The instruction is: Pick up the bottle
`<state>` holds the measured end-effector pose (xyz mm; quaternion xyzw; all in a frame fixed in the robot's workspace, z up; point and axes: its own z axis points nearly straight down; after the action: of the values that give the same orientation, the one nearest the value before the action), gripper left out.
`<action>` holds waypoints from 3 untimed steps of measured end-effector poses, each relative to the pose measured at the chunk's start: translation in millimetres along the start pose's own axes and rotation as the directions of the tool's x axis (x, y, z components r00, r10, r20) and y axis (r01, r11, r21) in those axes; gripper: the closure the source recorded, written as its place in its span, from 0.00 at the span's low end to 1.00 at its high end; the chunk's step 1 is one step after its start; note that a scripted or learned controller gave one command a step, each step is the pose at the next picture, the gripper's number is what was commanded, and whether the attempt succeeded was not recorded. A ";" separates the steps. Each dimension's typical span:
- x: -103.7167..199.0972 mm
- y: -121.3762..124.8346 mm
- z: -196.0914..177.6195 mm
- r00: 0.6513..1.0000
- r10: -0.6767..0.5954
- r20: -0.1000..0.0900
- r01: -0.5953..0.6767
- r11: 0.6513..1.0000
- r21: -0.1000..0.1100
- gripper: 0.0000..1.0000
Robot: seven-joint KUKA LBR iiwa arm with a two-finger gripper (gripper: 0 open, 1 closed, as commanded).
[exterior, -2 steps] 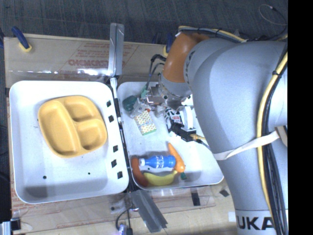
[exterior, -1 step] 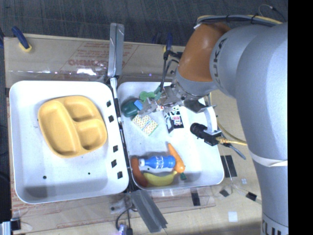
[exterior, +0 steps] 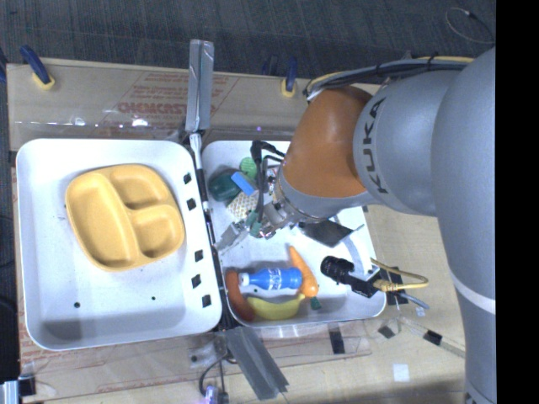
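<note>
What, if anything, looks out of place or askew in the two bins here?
Nothing looks spilled or broken. The bottle lies on its side at the near edge of the right bin, wedged against a banana and a carrot. The yellow tray sits slightly skewed in the left bin.

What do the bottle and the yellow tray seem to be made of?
Bottle: probably plastic, white with a glossy blue label and an orange cap; it shows soft highlights.
Tray: probably moulded plastic, matte yellow, with rounded compartments and an even colour.
</note>
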<state>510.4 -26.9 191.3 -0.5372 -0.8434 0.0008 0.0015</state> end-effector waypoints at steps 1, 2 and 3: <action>-51.0 62.4 -0.6 0.991 -0.135 0.002 0.135 0.991 -0.001 0.00; -51.1 62.4 -0.5 0.991 -0.135 0.002 0.135 0.991 -0.001 0.00; -119.7 45.3 99.1 0.982 -0.190 0.002 0.190 0.982 -0.002 0.00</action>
<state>601.7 -116.2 91.8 -0.4543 -0.8909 0.0004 0.0003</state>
